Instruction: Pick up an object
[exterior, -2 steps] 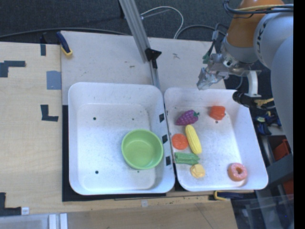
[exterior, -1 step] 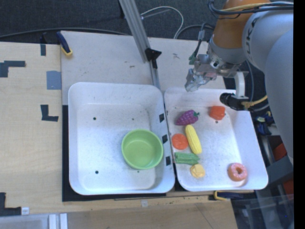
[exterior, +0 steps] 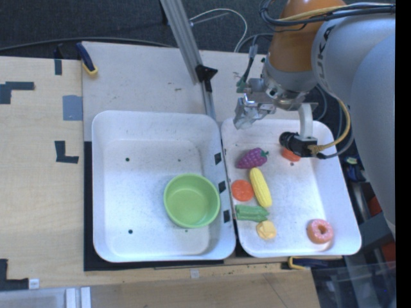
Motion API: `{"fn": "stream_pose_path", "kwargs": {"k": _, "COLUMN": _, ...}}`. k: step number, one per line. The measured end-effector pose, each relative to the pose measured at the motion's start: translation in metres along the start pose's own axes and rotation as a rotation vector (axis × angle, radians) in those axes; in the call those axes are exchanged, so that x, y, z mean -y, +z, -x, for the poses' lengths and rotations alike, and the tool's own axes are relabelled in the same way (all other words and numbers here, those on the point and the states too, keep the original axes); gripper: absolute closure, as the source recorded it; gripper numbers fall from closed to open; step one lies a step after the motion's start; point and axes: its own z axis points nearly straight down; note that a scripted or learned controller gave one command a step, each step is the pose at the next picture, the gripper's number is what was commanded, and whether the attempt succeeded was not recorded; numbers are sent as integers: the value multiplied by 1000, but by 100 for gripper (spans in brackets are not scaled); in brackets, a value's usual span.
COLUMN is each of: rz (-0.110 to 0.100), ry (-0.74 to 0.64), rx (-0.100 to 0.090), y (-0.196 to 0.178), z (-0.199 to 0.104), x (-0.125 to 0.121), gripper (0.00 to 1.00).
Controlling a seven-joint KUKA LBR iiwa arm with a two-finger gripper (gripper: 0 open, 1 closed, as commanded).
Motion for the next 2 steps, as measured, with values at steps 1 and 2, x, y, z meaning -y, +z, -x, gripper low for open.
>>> {"fn": "stream_pose_path", "kwargs": {"k": 1, "rz": -1, "ry": 0, "rx": 0, "y": -5, "z": -49, "x": 22, "gripper": 100}}
{"fn": "stream_pose_path", "kwargs": {"k": 2, "rz": -2, "ry": -1, "rx": 1, "y": 12, "z": -105, "x": 40, "gripper": 100}}
